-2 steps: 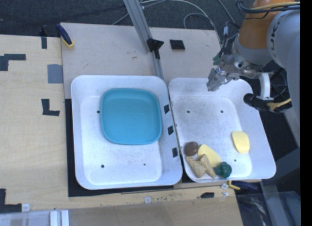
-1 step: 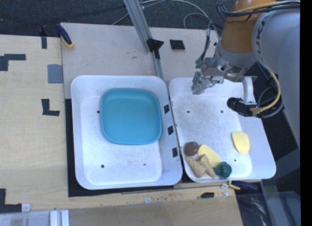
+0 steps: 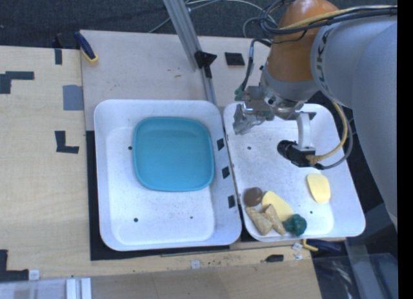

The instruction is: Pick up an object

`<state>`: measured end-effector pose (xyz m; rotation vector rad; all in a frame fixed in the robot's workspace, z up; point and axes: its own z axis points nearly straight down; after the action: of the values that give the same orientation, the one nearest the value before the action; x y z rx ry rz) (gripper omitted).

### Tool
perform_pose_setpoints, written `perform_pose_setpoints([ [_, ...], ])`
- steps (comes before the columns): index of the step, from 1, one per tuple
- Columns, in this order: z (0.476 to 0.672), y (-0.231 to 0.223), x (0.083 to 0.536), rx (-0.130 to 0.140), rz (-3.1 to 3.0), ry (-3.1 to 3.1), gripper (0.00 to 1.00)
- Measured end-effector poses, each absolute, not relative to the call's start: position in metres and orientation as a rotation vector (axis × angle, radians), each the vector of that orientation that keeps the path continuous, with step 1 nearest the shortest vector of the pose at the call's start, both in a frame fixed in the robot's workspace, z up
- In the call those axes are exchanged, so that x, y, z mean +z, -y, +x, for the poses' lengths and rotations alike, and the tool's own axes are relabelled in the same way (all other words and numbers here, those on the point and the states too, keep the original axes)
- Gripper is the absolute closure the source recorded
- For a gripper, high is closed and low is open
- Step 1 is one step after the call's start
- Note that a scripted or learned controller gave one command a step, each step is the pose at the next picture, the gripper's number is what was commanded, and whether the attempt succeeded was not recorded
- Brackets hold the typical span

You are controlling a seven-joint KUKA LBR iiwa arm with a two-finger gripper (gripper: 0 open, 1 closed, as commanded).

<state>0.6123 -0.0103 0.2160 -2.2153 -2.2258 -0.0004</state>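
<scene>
**Small objects heaped in the right bin's near corner, gripper up at the far end**

The objects to pick from sit in the right bin; the account runs from the left.

The left bin [image 3: 113, 181] holds a turquoise square plate [image 3: 173, 154], lying flat near its middle and touching neither side wall. It is broad and shallow, a poor candidate for a two-finger grasp.

In the right bin [image 3: 348, 220] the small items crowd the near left corner, pressed together, probably because they have slid or been dropped there. A round brown piece [image 3: 252, 195] sits just beside a pale yellow wedge [image 3: 277, 202]; two tan, bread-coloured chunks [image 3: 263, 219] lean against each other below, and a dark teal lump [image 3: 296, 225] touches them on the right. A yellow oval piece [image 3: 318, 187] lies apart and looks the easiest to take cleanly.

The gripper [image 3: 244, 121] hangs over the bin's far left corner, well away from the heap. Nothing can be seen between its fingers; how wide they stand cannot be told from this angle. A black cable fitting [image 3: 294, 152] trails beneath the wrist.
</scene>
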Motion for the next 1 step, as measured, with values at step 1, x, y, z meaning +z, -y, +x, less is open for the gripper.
perform_pose_setpoints([
  [1,0.5961,-0.0312,0.2219,-0.001,-2.217,2.225,1.0],
])
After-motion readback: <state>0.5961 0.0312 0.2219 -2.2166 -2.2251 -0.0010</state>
